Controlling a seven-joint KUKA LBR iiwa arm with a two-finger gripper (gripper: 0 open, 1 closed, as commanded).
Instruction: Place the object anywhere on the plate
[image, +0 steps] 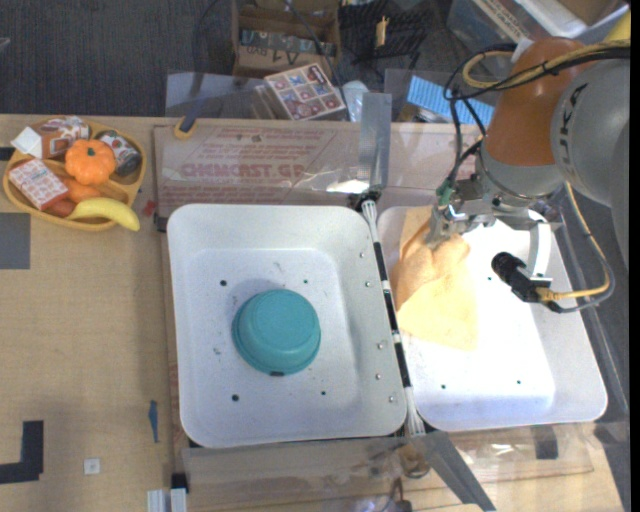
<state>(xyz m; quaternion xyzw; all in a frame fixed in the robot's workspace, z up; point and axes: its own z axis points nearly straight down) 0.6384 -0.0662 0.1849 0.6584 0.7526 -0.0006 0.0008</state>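
One teal plate (277, 331) is sitting alone in the left bin (190, 250); the gripper (447, 224) is pinching one yellow cloth (437, 292) in the right bin (570, 380).

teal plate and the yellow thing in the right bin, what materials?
Plate: probably hard plastic, matte teal, uniform colour with a smooth moulded rim. Yellow thing: looks like soft cloth, pale yellow, draped in folds under the gripper; exact fabric unclear.

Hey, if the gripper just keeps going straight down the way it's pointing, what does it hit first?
Most likely the yellow cloth in the right bin: the gripper sits at its upper edge, pointing down. Depth from above is unclear; it may already be touching it.
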